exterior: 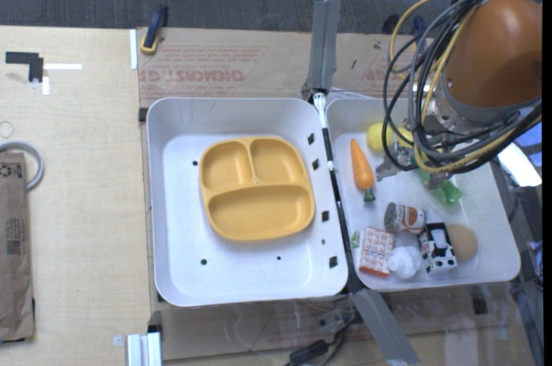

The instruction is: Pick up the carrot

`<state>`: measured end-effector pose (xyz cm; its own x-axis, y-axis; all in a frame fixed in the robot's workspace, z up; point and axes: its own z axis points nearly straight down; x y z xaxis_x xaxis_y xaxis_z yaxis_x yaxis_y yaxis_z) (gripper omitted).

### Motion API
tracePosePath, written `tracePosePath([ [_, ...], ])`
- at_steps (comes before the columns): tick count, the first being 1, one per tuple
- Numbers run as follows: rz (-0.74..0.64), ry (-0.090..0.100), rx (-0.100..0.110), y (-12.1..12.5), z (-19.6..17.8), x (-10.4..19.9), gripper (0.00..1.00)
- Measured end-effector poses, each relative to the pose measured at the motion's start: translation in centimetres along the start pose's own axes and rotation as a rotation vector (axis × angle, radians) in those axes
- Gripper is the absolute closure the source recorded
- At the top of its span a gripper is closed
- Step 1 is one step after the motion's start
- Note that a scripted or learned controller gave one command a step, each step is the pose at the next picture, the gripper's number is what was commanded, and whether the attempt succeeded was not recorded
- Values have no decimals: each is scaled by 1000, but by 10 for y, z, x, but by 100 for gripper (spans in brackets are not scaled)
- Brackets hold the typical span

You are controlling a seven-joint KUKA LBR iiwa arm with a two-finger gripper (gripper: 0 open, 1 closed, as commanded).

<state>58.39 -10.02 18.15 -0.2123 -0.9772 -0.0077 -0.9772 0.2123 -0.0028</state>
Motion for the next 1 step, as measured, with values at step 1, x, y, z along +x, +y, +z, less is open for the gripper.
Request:
tracePosePath([
  [1,-209,4,-2,-4,89,6,0],
])
